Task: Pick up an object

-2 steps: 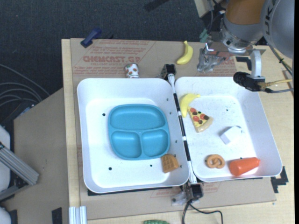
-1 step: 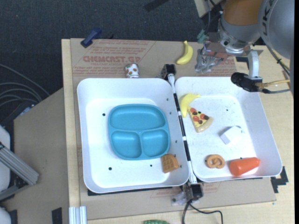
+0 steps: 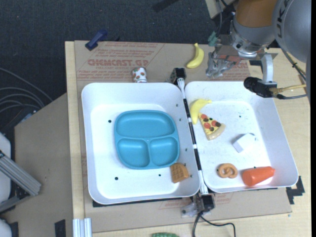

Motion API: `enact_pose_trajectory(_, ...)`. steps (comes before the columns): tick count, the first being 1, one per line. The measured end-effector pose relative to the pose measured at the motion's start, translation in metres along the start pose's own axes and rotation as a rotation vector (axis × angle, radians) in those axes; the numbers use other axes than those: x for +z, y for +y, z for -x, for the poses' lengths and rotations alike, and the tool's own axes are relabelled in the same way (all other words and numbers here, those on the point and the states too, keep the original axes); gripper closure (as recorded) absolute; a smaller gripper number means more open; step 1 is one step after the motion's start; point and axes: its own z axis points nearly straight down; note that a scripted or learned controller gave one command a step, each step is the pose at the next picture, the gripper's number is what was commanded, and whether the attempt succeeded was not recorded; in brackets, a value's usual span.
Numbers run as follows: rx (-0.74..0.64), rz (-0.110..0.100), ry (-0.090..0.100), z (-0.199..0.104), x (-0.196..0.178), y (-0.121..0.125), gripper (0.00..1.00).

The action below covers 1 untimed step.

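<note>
**Arm & gripper.** At 1 o'clock of frame: grey arm w/ orange band, reaching in from the right. Gripper (image 3: 220, 67): hangs over the bench just past the far rim of the right bin (image 3: 279, 116), nothing visibly pinched. Open or closed: cannot tell from this angle.

**Right bin, candidate objs.**
- Toy banana (image 3: 198, 108): at 10 o'clock of bin, close to the divider wall.
- Pizza slice (image 3: 212, 126): touching the banana's lower end, at its 5 o'clock.
- White block (image 3: 243, 142): near bin centre, apart from the rest.
- Pretzel-like brown ring (image 3: 227, 171): at 6 o'clock of bin.
- Orange carrot-like pc (image 3: 257, 175): just beside the ring, at its 3 o'clock, against the near rim.

**Left bin** (image 3: 90, 132).
- Blue divided plate (image 3: 146, 144): centre, lying flat.
- Brown waffle-like square (image 3: 179, 172): at 5 o'clock of plate, just off its corner.

**Bench, outside bins.**
- Second banana (image 3: 195, 57): on printed cardboard (image 3: 118, 60), at 9 o'clock of gripper, near but apart.
- Small spotted item (image 3: 139, 74): at 12 o'clock of left bin, just beyond its rim; kind unclear.
- Blue obj (image 3: 95, 39): at cardboard's 11 o'clock corner.
- Black clip (image 3: 177, 75): at far end of the seam btwn bins.
</note>
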Motion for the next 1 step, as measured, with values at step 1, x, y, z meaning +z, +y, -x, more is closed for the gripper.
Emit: enact_pose_trajectory(1, 0.0, 0.0, 0.0, 0.0, -0.0001, 0.0, 0.0)
